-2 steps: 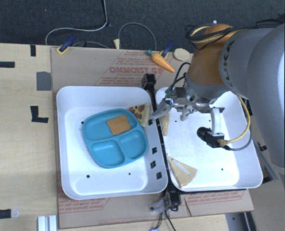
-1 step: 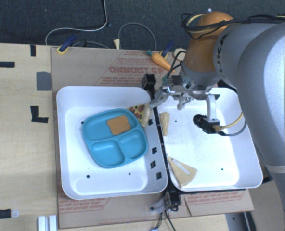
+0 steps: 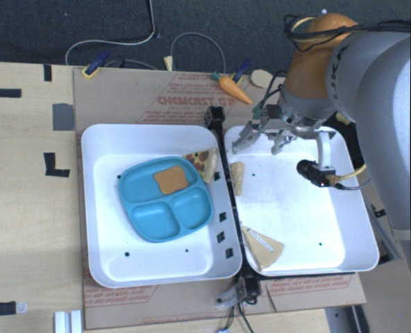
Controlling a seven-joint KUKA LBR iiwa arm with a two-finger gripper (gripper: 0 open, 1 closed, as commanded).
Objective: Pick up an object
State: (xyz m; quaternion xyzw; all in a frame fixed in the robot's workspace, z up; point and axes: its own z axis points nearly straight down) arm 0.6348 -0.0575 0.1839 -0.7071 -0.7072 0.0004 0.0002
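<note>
My gripper [image 3: 262, 143] hangs over the far left part of the right bin [image 3: 344, 255], its two grey fingers spread open with nothing between them. A pale beige slice [image 3: 237, 177] leans against that bin's left wall, just below and left of the gripper. A tan wedge [image 3: 263, 248] lies in the bin's near left corner. In the left bin [image 3: 98, 255] sits a blue divided plate [image 3: 166, 200] with a brown square piece [image 3: 171, 180] on it. A pizza slice [image 3: 203, 161] rests at that bin's far right side.
A toy carrot [image 3: 233, 89] and a pale round item [image 3: 261, 78] lie on the cardboard behind the bins. The grey arm with its orange band [image 3: 316, 54] covers the far right. A black fitting with cable [image 3: 315, 171] hangs over the right bin.
</note>
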